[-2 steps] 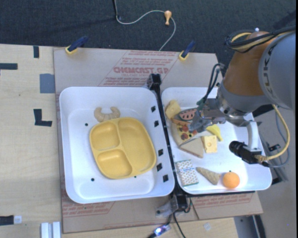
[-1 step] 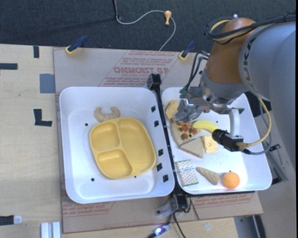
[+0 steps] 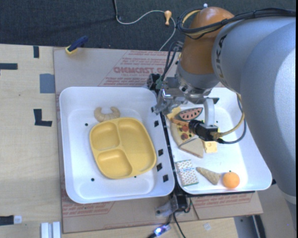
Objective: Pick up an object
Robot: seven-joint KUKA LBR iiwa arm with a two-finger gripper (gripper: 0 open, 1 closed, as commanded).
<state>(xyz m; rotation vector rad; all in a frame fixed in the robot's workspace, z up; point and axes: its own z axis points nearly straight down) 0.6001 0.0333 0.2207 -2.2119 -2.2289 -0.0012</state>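
Note:
My gripper point(image 3: 181, 119) hangs low over the left part of the right bin point(image 3: 248, 148), close to the divider between the bins. Right beneath and beside it lie a red watermelon slice point(image 3: 191, 114) and a flat brownish, pizza-like piece point(image 3: 182, 130). A tan sandwich wedge point(image 3: 191, 147) and a small yellow block point(image 3: 211, 147) sit just in front of them. Nearer the bin's front edge are a patterned little box point(image 3: 186, 172), a beige cone point(image 3: 207, 175) and an orange ball point(image 3: 231, 180). The wrist hides part of the toys beneath it.
The left bin point(image 3: 72, 133) holds a yellow divided plate point(image 3: 123, 148) and a tan curved piece point(image 3: 107, 114) behind it. The big grey arm point(image 3: 258, 63) covers the right bin's back right. A cable point(image 3: 139, 19) runs across the dark floor behind the bench.

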